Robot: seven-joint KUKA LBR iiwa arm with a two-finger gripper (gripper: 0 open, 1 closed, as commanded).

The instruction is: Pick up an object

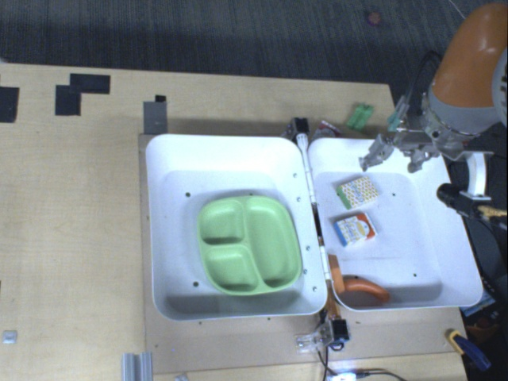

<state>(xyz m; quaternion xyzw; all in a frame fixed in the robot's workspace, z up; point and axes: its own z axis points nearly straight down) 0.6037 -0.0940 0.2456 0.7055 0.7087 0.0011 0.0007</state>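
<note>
The right bin (429,236) holds a small green-and-white patterned packet (356,190), a blue, white and orange packet (354,228) just below it, and an orange object (361,289) against the front left wall. My gripper (392,158) hangs over the bin's back part, above and to the right of the patterned packet. Its two fingers are spread apart with nothing between them. The left bin (171,213) holds a green divided plate (248,244).
A green object (359,116) lies on the bench behind the right bin. Black fittings (299,125) sit at the divider between the bins. Cables and a clip (332,336) lie at the front edge. Black arm hardware (468,201) overhangs the right bin's right side.
</note>
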